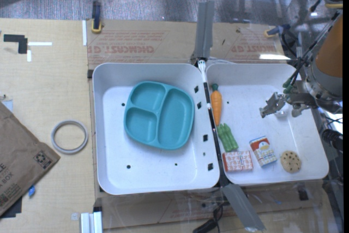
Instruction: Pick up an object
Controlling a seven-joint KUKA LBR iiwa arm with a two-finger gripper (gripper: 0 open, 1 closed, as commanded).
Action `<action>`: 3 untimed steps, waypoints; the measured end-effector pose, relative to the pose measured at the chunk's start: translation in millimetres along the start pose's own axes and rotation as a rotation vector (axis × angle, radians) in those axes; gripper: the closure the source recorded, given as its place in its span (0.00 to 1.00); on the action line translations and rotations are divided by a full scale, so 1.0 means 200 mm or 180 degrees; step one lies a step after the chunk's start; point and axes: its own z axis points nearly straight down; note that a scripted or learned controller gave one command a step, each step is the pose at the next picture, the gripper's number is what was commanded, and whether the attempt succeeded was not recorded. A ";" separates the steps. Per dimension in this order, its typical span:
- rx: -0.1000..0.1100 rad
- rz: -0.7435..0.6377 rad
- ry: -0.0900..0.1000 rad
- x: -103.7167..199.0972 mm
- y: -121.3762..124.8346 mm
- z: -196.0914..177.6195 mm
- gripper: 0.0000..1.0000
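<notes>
Toward the right side of the frame, we see our grey two-finger end effector [279, 106] hanging over the right shallow white bin [245, 76], its fingers spread apart with nothing between them. Below it, along the bin's lower edge, lie a round tan cookie [290, 161], a small white-and-orange carton [263, 150] and a red-patterned flat packet [238, 161]. An orange toy carrot [216, 105] and a green pea pod [227, 137] rest against the bin's left wall. At centre frame, the left white bin [106, 123] holds a teal three-compartment plastic plate [160, 115].
</notes>
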 end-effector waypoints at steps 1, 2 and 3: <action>0.0002 0.0038 0.0004 0.04 -0.18 0.60 0.00; 0.0001 0.0229 0.0004 -0.05 -0.20 0.73 0.00; 0.0003 0.0239 0.0004 -0.05 -0.20 0.69 1.00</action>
